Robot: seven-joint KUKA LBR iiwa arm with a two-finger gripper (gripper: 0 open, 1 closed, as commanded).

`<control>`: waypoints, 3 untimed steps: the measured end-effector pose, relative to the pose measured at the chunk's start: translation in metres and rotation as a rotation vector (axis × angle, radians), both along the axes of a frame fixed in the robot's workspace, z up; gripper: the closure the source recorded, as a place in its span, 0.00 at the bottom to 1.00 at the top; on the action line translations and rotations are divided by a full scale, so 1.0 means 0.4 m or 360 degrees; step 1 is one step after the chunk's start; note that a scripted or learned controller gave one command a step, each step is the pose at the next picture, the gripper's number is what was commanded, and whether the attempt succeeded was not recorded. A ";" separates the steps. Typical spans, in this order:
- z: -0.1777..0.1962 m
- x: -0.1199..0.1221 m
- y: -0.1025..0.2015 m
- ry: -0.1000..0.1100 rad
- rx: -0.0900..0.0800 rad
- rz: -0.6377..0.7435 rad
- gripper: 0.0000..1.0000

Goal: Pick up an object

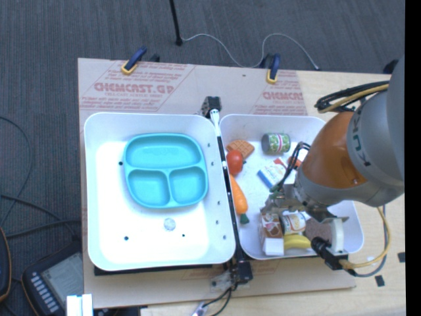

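- Desk [131, 84] before you is a pale board with red lettering, seen from above at a slant, and it carries two shallow white bins side by side.
- Your left bin [105, 242] holds a turquoise tray [165, 170] with three compartments, lying flat near the middle of the bin.
- Your right bin [355, 232] holds a scatter of small items, the things you could pick.
- Along its left wall you have a red tomato [235, 161] and, just below it, an orange carrot [238, 197].
- A waffle-like piece [242, 148] sits beside the tomato, and a small green can [276, 142] lies on its side near the far wall.
- At the near wall a yellow banana [297, 243] lies among small packets [271, 228].
- Your arm [355, 157] reaches in from the right, grey with an orange band, and bends down over the right bin.
- Your tool [281, 199] hangs low above the packets, near the middle of that bin.
- You cannot tell from this angle how the tool is set, or whether it grips anything.
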State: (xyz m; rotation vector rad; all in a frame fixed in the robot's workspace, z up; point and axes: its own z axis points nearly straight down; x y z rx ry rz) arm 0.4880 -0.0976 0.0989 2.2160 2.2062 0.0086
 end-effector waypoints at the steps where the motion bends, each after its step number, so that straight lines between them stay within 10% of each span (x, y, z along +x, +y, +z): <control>1: 0.000 0.000 0.000 0.0000 0.0000 0.0000 0.00; 2: 0.023 0.001 0.000 0.0000 0.0000 0.0000 1.00; 3: 0.023 0.000 0.001 0.0001 0.0000 0.0000 0.00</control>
